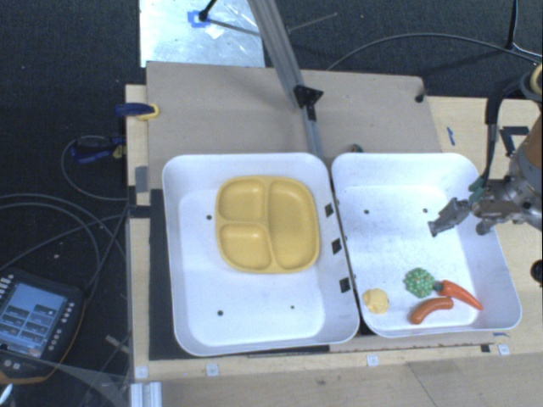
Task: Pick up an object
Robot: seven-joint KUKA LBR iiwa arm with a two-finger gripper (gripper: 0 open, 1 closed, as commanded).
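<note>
Green broccoli [417, 281], a carrot [461, 293] and a sausage [431, 309] lie well below the fingers [444, 220], whose spread I cannot tell.

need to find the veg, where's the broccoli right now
The broccoli lies in the right-hand bin, near its front edge, between the small yellow piece on its left and the carrot on its right.

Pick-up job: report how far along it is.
Done: nothing lifted yet. The yellow piece, green broccoli, carrot and sausage all lie in the right bin. In hand: the claw hangs over that bin, above and apart from them. Left: descend, grasp one, lift.
</note>
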